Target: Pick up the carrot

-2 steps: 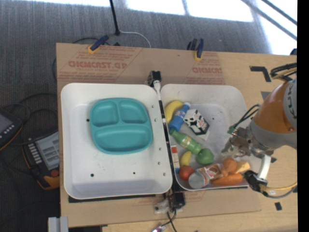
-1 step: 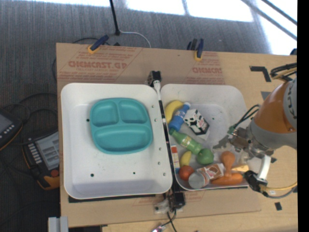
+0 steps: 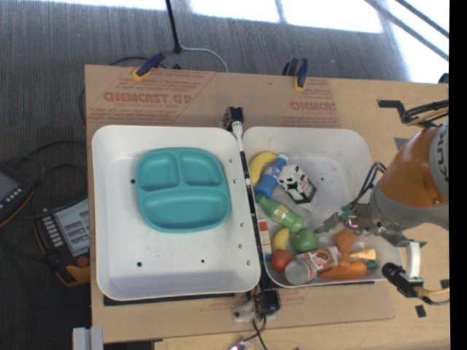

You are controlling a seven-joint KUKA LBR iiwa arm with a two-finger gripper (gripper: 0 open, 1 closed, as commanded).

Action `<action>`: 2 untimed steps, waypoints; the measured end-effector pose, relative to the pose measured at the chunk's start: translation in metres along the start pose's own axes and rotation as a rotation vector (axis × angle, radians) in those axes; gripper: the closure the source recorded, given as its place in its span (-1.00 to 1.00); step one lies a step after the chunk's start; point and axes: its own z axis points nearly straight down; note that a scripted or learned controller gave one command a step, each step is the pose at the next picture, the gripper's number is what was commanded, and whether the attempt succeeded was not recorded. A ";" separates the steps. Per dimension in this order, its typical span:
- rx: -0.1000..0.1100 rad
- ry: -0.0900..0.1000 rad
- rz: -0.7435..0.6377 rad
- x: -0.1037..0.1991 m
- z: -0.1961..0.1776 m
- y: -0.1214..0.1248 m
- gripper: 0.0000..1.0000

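A long orange carrot (image 3: pixel 347 271) lies along the front wall of the right bin (image 3: pixel 332 148), near its right corner. A second, shorter orange piece (image 3: pixel 343 240) stands just behind it, right under the gripper. My gripper (image 3: pixel 352 222) hangs low over the bin's right side, directly above that shorter piece and a little behind the long carrot. The wrist and its orange band (image 3: pixel 412 177) hide the gripper's upper part, and I cannot make out whether anything is held.
The right bin is crowded: a yellow banana (image 3: pixel 260 164), blue bottle (image 3: pixel 269 181), black-and-white cow toy (image 3: pixel 297 184), green bottle (image 3: pixel 282 214), green fruit (image 3: pixel 306 238), red tomato (image 3: pixel 281 259), grey can (image 3: pixel 295 272), labelled packet (image 3: pixel 322 259). A teal divided plate (image 3: pixel 182 189) sits in the left bin (image 3: pixel 117 261).
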 end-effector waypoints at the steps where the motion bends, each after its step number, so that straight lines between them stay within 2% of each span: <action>1: -0.003 -0.004 -0.283 0.006 0.000 0.007 -1.00; 2: -0.002 -0.003 -0.344 0.007 0.000 0.010 -1.00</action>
